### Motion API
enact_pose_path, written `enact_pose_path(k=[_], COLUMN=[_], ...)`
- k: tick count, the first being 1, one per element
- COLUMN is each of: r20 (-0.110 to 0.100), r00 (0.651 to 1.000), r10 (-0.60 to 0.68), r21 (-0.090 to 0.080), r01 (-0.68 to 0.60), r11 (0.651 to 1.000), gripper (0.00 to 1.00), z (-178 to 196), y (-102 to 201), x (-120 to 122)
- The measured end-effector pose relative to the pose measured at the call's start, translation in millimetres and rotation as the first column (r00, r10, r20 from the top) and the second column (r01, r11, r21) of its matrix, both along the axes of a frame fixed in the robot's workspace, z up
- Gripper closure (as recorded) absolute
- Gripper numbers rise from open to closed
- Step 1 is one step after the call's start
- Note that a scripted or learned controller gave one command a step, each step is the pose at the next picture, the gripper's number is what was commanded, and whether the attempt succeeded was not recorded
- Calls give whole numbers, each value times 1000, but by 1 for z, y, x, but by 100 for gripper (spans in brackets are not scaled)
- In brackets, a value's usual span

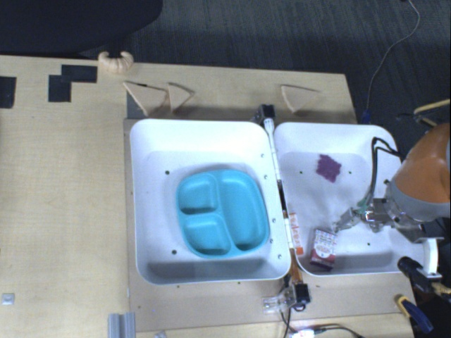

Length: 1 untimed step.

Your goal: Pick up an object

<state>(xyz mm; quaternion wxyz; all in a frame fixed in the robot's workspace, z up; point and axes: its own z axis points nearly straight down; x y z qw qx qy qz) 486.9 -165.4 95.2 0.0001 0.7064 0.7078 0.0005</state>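
Note:
A blue three-compartment plate (222, 212) lies in the left bin (151, 153). In the right bin (310, 143), a small purple piece (328, 167) rests near the back. A small packet with a red and white label (324, 248) lies at the front left corner of that bin. My gripper (350, 219) reaches in from the right, low over the right bin floor, just right of and above the packet. Nothing shows between its fingers.
An orange and white strip (294, 232) lies along the divider between the bins. Cables and a small connector (296, 296) sit at the bench's front edge. A black cable (377, 153) loops over the right bin's far side near the arm.

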Motion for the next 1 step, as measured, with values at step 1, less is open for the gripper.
enact_pose_path(k=[1], r20=[5], r00=[1000], r10=[1], r21=[-1], r01=[-1], r11=[1000], gripper=[100], z=[11], y=[0], x=[2])
